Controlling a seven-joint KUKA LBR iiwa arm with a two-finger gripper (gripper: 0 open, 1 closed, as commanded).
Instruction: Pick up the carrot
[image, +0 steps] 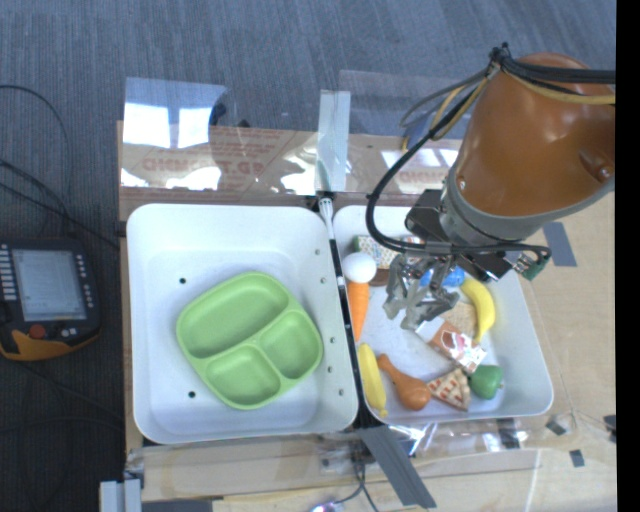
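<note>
Carrot unlifted against right bin's left wall; fingers spread, empty, just beside it.

Divided plate in left bin — carrot right

Place: robotics lab (test cell, not a home)
Evidence: teach pendant on grey carpet; cabled arm; white bins holding toy food on the desk
</note>
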